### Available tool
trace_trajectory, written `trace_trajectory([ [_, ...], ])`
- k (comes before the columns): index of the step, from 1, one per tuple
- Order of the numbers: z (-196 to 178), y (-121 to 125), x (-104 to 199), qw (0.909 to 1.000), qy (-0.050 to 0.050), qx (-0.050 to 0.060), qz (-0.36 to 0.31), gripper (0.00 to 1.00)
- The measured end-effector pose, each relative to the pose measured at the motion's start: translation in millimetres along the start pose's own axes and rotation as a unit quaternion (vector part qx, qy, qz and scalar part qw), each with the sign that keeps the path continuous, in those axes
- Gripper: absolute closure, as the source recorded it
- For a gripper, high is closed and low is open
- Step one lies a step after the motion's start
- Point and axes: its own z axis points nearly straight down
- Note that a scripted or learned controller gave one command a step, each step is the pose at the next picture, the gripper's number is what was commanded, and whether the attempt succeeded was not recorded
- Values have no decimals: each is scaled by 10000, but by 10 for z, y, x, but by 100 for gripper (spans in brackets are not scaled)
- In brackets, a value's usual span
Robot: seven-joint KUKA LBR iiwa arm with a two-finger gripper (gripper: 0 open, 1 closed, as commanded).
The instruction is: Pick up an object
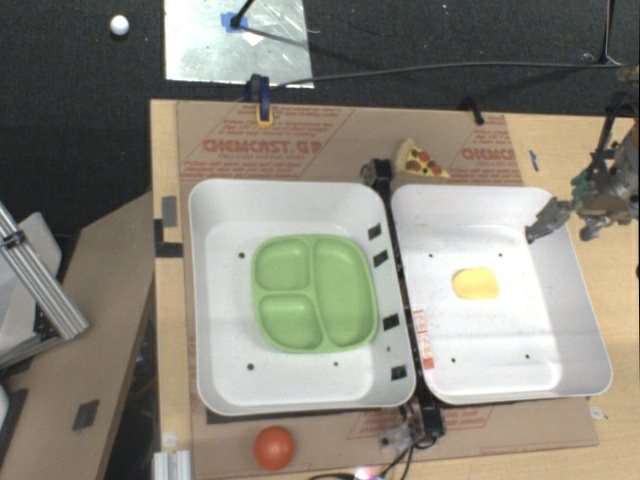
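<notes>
A small yellow object (475,284) lies on the floor of the right white bin (560,368), a little right of its middle. My gripper (566,224) hovers at the bin's upper right edge, up and to the right of the yellow object and well apart from it. Its two fingers are spread, one finger (541,223) pointing left over the bin's rim, and nothing sits between them. The left white bin (215,268) holds a green divided tray (314,292).
A pizza-slice toy (421,160) lies on the cardboard behind the bins. A red-orange ball (274,447) rests in front of the left bin. Black clips run along the divider between bins. A cable crosses the dark background at the top.
</notes>
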Motion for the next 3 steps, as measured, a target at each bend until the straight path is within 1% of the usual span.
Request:
trace_trajectory([
  [1,-70,23,8,10000,-13,-58,-18,0],
  [2,440,-73,6,10000,-7,-39,-7,0],
  [3,1053,-113,40,10000,-5,-37,-7,0],
])
